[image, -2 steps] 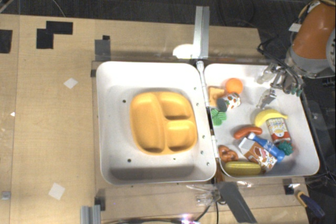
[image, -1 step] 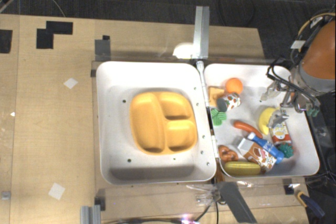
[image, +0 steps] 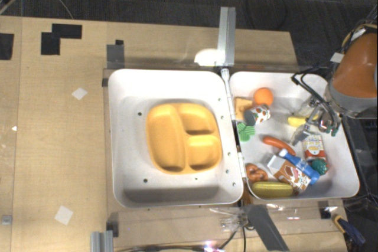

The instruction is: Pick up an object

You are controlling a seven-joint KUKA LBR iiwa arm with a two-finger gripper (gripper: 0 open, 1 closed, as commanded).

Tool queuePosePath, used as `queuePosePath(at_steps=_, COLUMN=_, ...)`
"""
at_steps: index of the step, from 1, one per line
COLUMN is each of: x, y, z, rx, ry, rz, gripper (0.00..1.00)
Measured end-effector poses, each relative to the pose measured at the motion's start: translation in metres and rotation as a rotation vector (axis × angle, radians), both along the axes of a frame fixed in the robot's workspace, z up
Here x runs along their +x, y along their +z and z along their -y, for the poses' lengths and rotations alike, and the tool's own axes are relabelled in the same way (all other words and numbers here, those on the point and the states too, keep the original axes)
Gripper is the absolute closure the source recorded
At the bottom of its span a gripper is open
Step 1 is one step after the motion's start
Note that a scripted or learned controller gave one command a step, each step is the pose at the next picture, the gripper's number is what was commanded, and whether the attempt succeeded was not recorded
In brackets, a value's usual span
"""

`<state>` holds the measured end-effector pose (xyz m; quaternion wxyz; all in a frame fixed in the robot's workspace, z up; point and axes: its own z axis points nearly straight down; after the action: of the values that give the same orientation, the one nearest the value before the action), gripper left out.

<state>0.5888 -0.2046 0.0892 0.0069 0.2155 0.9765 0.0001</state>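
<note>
A: Camera view, hand (image: 312,122) location?
B: Right of frame, low over the right bin (image: 348,177), beside a small yellow piece (image: 296,121). Finger state: cannot tell.
A: Objects?
B: Toy foods cluster in that bin: orange ball (image: 263,95), red sausage (image: 277,143), yellow-green pickle (image: 272,189). Yellow divided tray (image: 183,136) sits in the left bin (image: 127,127).

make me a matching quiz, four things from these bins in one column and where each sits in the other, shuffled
Things:
1. yellow divided tray
2. orange ball
3. red sausage
4. yellow-green pickle

Places:
A. along the near edge of the right bin
B. in the left bin
C. near the far edge of the right bin
D. around the middle of the right bin

Pairs: 1-B, 2-C, 3-D, 4-A
</note>
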Motion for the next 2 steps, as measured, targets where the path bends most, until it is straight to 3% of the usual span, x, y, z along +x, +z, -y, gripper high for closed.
queuePosePath(at_steps=1, x=0.072, y=0.0, z=-0.026, rx=0.002, ry=-0.139, rz=-0.017, gripper=0.0)
queuePosePath(at_steps=2, x=0.054, y=0.084, z=0.002, rx=-0.003, ry=0.027, rz=0.005, gripper=0.0)
